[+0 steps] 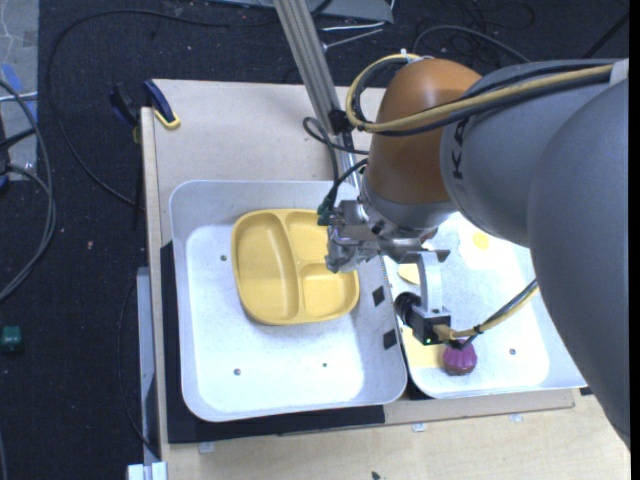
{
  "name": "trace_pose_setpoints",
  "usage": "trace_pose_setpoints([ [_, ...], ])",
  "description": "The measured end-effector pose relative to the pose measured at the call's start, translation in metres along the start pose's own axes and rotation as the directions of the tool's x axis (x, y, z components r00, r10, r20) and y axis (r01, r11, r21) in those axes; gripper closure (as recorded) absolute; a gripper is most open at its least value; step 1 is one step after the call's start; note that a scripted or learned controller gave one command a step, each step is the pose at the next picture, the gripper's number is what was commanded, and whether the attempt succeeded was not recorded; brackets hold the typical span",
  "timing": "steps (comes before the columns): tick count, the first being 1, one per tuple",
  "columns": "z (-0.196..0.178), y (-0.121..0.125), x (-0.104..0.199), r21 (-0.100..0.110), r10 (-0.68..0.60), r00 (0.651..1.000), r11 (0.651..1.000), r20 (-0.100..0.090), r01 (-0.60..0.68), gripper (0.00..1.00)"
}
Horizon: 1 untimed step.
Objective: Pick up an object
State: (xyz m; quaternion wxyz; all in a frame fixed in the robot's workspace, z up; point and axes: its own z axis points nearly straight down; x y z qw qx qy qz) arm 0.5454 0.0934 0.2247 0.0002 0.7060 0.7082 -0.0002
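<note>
Your grey arm with its orange band (425, 133) reaches in from the right and covers much of the right white bin (520, 368). The left shallow white bin (200, 368) holds a yellow plastic divided tray (280, 268), lying flat toward the bin's upper right. The gripper (340, 253) sits over that tray's right edge, but you cannot tell how its claw stands. A small purple round object (459, 359) rests in the right bin, near its front edge.
</note>
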Motion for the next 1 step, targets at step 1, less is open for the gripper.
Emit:
trace_pose_setpoints([
  [1, 0.0, 0.0, 0.0, 0.0, 0.0, 1.0, 1.0, 0.0, 0.0, 0.0],
])
